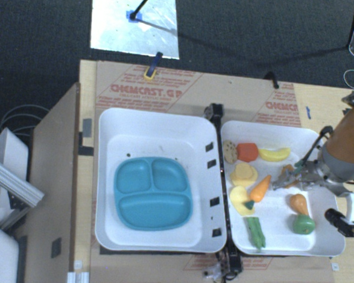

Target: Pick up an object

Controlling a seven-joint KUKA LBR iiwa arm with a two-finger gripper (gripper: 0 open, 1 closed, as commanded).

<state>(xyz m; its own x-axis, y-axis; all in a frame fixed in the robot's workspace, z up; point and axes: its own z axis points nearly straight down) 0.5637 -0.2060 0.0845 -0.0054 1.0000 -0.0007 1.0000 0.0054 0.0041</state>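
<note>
Two shallow white bins side by side on the bench, with the orange carrot [261, 188] in the right bin [278, 251] as the landmark for everything else. Well to the left of the carrot, in the left bin [114, 133]: a blue divided plate [153, 192], lying flat. Up and left of the carrot: a speckled cookie [229, 150], and beside that a red piece [247, 151]. Above the carrot: a yellow banana [274, 154]. Just left of the carrot: a pale yellow round piece [244, 172]; below-left, touching the carrot's leafy end, a yellow lemon-like piece [239, 198]. Below the carrot: a green pod-shaped vegetable [255, 231], lying lengthwise toward the near rim. Right of the carrot and a little lower: a small orange piece [299, 203], with a green apple [304, 224] just under it, the two nearly touching. Just to the right of the carrot's broad end: the gripper [285, 177], low over the bin floor, reaching in from the grey and orange arm [349, 147] at the right edge. Cannot tell from this slant whether its grip stands wide or narrow, nor whether anything sits in it; too small and blurred. Carrot itself tilted, broad end up-right, lying apart from the apple and the pod.
</note>
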